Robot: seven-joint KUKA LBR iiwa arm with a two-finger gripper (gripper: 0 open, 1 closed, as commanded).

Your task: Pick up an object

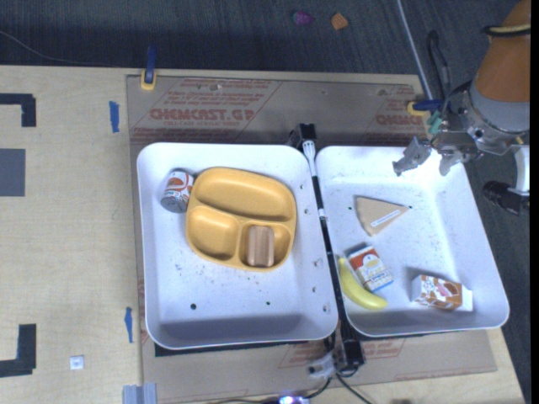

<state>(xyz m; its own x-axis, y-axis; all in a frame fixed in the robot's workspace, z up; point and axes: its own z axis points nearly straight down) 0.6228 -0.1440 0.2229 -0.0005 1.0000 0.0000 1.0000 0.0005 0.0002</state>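
Nearest the camera in the right bin (484,263), a banana (360,288), a small red carton (371,269) and a second carton (439,292) lay near the front wall, with a tan wedge (379,214) beyond them; none had been lifted. Farther back, the gripper (429,156) hung over that bin's rear edge, fingers spread and empty, so the approach step appeared to be in hand, the next move calling for a descent over one item. On the counter's brown board (202,108), "CHEMCAST GP" was legible.

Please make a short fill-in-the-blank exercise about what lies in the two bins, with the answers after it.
1. The yellow divided tray lies in the ____ bin.
2. The banana lies in the ____ bin.
3. The can rests against the tray's ____ side.
4. The gripper hovers over the ____ bin's far edge.

Answers: left; right; left; right
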